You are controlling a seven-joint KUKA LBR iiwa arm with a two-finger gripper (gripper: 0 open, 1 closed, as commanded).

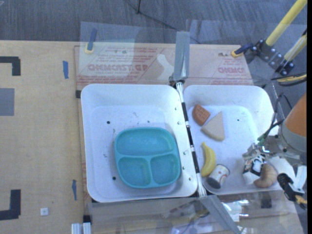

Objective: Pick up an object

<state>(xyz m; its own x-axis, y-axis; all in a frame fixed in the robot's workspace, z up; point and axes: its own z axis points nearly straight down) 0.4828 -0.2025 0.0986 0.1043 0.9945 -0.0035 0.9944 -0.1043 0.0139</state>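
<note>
White plastic, two shallow bins side by side on a tan bench [39, 145]. We see the left bin [97, 101] w/ a teal divided tray [146, 156] in its lower half, three compartments, lying flat.

The right bin [243, 99] holds the loose stuff. Upper left: an orange-brown block [200, 114], and touching it at the lower right a pale wedge [215, 126]. Below those, a yellow banana [208, 160] lying roughly along the divider wall, just beside it. At the banana's lower end a small white mug [218, 175] on its side, dark mouth facing lower left, near the bin's front wall.

Far right of the same bin: the gripper [255, 154] sits low over the bin's right part, arm coming in from the right w/ an orange band [298, 118] at the frame edge. Directly under/beside it a black-and-white object [254, 167] and, touching that, a tan lumpy object [265, 177]. The wrist hardware and wires crowd that corner, so we can't tell how the claw is set or whether it has anything in it.

Beyond the bins: clear sheet w/ red lettering [117, 65], yellow poles [287, 16] upper right, cable [141, 4] on the grey floor.
</note>
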